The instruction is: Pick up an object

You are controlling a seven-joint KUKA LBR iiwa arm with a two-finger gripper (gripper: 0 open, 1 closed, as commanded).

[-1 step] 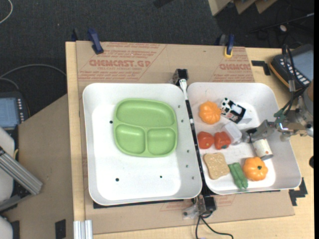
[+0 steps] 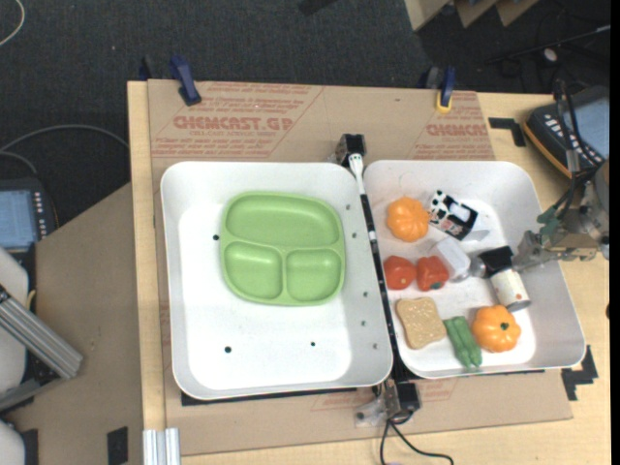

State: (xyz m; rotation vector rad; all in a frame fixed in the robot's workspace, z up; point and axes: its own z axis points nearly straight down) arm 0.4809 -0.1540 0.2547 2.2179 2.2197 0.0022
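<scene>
The right bin (image 2: 554, 310) holds several small items: an orange fruit (image 2: 407, 218), a black-and-white cow toy (image 2: 452, 214), two red pieces (image 2: 415, 273), a pale clear piece (image 2: 452, 257), a black-capped white cylinder (image 2: 505, 278), a bread slice (image 2: 420, 321), a green pod (image 2: 462, 342) and an orange pumpkin (image 2: 496, 328). My gripper (image 2: 544, 245) hangs low at that bin's right side, just right of the cylinder. I see nothing held in it.
The left bin (image 2: 194, 308) holds a green divided plate (image 2: 283, 248). Blue and yellow clamps (image 2: 184, 78) pin the cardboard base at the back. A yellow-black device (image 2: 562, 129) sits at the right, beyond the bins.
</scene>
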